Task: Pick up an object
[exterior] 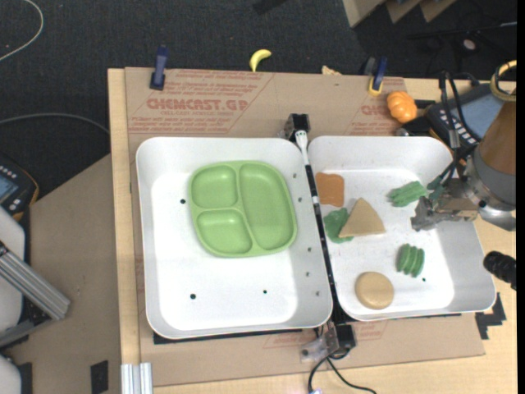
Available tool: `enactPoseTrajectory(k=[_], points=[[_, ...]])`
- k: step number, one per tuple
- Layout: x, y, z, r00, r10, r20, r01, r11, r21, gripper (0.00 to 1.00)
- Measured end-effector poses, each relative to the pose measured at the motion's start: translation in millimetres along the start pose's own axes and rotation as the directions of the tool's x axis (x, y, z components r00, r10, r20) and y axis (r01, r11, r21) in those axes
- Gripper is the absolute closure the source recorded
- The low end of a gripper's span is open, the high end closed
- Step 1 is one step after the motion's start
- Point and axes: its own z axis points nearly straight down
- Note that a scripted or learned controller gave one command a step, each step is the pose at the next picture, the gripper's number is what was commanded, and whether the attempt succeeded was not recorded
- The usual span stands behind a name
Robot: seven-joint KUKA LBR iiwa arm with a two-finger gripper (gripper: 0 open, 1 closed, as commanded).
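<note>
We see the two-finger gripper point(426, 213) low over the right-hand shallow white bin point(385, 309), near its right wall; we cannot tell its state. A flat green leaf-shaped piece point(407, 193) lies just beside it. Further left sit a tan wedge point(362, 219), another green piece point(335, 224) and an orange-brown square slab point(330, 190); a ribbed green piece point(410, 260) and round tan disc point(374, 290) lie nearer us. The left white bin point(168, 302) holds a green three-compartment plate point(243, 208) with bare floor around it. The arm point(496, 167) enters from the right
</note>
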Motion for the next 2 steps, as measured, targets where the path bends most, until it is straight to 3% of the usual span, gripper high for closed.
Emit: enactPoseTrajectory(k=[1, 2], points=[[62, -18, 34, 1.0, -0.007, -0.005, 0.007, 1.0, 0.01, 1.0], [138, -15, -33, 1.0, -0.011, -0.003, 0.011, 1.0, -0.004, 1.0]])
